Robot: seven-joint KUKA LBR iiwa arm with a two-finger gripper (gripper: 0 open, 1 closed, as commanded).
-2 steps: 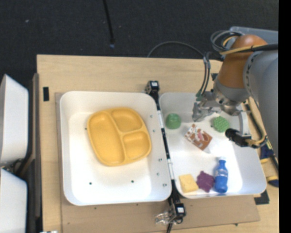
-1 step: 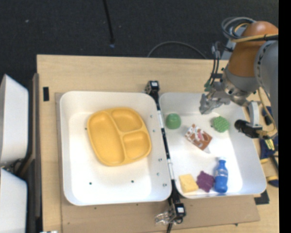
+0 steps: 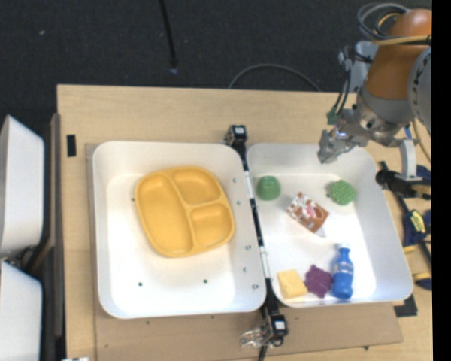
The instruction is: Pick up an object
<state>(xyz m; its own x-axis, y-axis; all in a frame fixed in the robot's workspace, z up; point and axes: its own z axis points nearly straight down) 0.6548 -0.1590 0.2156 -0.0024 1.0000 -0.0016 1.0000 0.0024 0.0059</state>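
The right bin (image 3: 286,164) holds a green ball (image 3: 268,188), a bumpy green object (image 3: 342,192), a red and white packet (image 3: 308,212), a yellow block (image 3: 292,283), a purple object (image 3: 318,280) and a blue bottle (image 3: 343,273). My gripper (image 3: 332,150) hangs over the bin's far edge, above and left of the bumpy green object. Nothing shows between its fingers.
The left bin (image 3: 113,277) bears a yellow divided tray (image 3: 185,210). A clamp (image 3: 236,134) sits at the far joint between the bins and another (image 3: 264,333) at the near joint. Tools (image 3: 406,183) lie right of the right bin.
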